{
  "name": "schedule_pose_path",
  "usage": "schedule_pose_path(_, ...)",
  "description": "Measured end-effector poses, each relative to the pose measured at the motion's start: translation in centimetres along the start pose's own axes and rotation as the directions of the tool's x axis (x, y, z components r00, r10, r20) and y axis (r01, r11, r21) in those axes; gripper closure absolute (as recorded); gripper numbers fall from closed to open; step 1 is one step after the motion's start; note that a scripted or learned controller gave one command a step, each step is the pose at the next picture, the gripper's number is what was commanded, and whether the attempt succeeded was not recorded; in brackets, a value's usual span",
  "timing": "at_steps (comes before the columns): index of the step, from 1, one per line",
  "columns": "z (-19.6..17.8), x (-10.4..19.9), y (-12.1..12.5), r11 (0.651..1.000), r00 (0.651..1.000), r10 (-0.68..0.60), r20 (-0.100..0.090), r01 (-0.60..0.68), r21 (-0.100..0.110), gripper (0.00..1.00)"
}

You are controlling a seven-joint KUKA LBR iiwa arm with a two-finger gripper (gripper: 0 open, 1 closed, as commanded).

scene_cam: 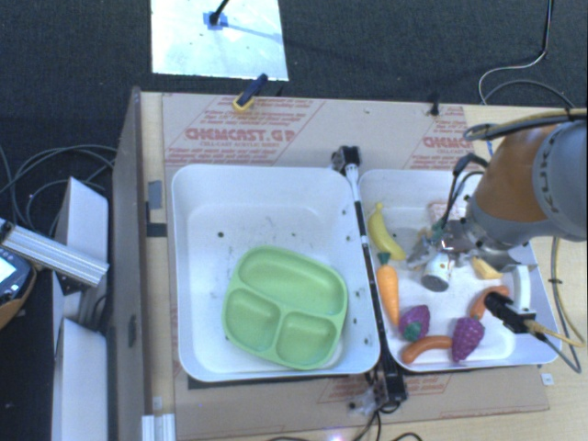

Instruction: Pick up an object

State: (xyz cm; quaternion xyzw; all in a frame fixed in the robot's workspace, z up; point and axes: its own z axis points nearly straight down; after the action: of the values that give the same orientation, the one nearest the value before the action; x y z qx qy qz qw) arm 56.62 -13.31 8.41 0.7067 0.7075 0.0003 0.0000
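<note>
"CHEMCAST GP" is being shown in red print on the brown paper-covered tabletop (276,122). The end effector (437,263) is being hung low in the right white bin (404,184), beside a yellow plastic banana (381,233) lying lengthwise front to back; its grip cannot be told.

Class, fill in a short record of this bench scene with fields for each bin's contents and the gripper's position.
left bin: shallow white bin holding a light green divided plastic plate
right bin: shallow white bin holding a yellow toy banana, an orange toy carrot, two purple toy grape bunches, an orange toy sausage
gripper: two-finger gripper low in the right bin, beside the banana
</note>
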Motion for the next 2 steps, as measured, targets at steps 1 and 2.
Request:
schedule_pose_path(1,0.0,1.2,-2.2,1.0,1.0,0.0,0.0,0.0,0.0,0.0)
schedule_pose_path(2,-1.1,1.2,-2.1,1.0,1.0,-0.001,0.0,0.001,-0.004,1.0)
